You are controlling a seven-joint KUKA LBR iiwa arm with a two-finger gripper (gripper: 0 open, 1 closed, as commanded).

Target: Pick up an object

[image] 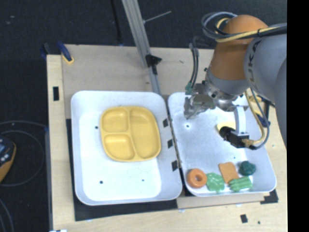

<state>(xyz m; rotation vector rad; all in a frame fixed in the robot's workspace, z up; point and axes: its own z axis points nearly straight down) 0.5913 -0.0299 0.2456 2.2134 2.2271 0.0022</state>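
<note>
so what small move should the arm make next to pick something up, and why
Probably travel toward the near edge of the right bin. The gripper sits at that bin's far left corner over bare floor, while the toys, an orange ring, a green piece and an orange block, cluster along the near edge.

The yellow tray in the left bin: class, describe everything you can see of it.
The yellow tray is a rounded-corner rectangle, seemingly smooth plastic, split by raised ridges into three compartments: two along the far side and one near, with the right one running long. Nothing lies in them. It rests flat, turned slightly askew, on the floor of the left bin, toward its upper middle, clear of the bin walls. Nothing else touches it; the gripper is over the right bin.
</note>
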